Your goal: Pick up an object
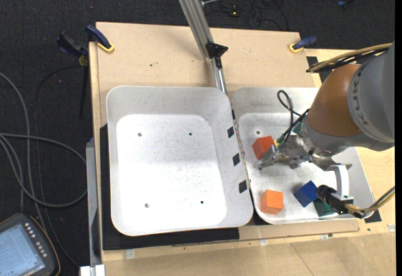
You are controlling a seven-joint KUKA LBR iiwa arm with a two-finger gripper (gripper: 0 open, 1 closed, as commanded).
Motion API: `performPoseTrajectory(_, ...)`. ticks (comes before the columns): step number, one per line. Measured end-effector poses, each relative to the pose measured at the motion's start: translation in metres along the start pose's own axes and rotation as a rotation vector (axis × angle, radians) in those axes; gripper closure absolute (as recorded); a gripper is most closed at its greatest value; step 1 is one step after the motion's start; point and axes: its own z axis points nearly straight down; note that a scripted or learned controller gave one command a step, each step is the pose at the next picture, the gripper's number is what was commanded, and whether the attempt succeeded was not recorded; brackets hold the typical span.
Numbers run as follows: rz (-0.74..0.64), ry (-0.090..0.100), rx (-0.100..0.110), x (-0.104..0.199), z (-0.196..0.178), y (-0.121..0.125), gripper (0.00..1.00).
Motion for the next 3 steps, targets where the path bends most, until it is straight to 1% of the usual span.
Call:
performPoseTrajectory(1,0.001,0.000,-0.003,0.000,-0.011,0.001,1.00)
performPoseTrajectory(2,-0.002,-0.002,-0.007,-0.008,-0.060,0.008,1.00)
performPoseTrajectory(3,-0.004,-0.002,-0.010,-0.011,-0.123,0.013,1.00)
